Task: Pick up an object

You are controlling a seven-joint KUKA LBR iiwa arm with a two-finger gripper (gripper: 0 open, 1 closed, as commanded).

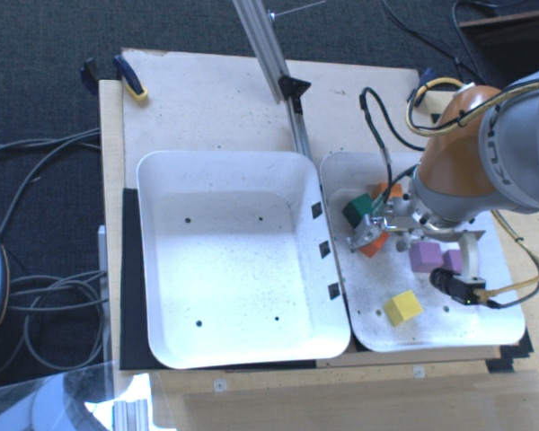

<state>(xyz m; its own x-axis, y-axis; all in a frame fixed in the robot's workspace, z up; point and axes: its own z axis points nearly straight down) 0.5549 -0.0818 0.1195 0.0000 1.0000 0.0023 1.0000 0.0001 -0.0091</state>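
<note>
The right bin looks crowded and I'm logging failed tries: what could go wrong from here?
1. The gripper is low among the green block and orange block, so it may nudge them aside.
2. The purple block lies under the arm and could get knocked.

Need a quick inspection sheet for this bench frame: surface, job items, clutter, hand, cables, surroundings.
Surface: speckled wooden bench top bearing a left white bin and a right white bin.
Job's things: in the right bin, yellow block, purple block, green block, orange piece.
Clutter: blue-and-yellow clamp on the bench's far-left corner.
Grippers: hand low over the green and orange pieces; finger state cannot be judged.
Cables: black cable running to the wrist; loose cables on the floor to the left.
Surroundings: dark carpet; slanted metal pole.
</note>
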